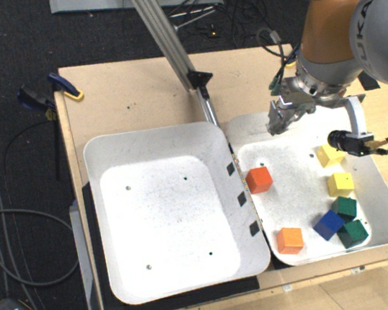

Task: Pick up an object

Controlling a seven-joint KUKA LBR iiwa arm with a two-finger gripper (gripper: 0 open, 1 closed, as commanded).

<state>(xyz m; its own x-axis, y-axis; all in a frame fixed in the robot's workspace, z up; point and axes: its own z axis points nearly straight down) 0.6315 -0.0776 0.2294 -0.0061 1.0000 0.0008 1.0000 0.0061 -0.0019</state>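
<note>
The gripper (281, 121) is seen in the upper right of the frame, hanging over the far edge of the right bin (281, 153), at the end of the grey arm with its orange band. Whether its fingers are apart or together cannot be told, since they are seen as one dark blur. Nothing is seen between them, so no object is judged to be held, and the pick is judged not yet made. The candidate objects are all found in the right bin, lower in the frame than the gripper. The red-orange block (259, 179) is placed nearest, down and slightly to the left of the gripper, near the bin's left wall and apart from the others. An orange block (290, 240) is seen further down, near the lower rim. To the lower right, two yellow blocks (336, 168) are stacked along the right side, and below them a blue block (329, 224) and two green blocks (350, 221) are crowded together, touching or nearly so. The isolated red-orange block is judged the easiest target; a short travel down-frame and a descent would be required.
</note>
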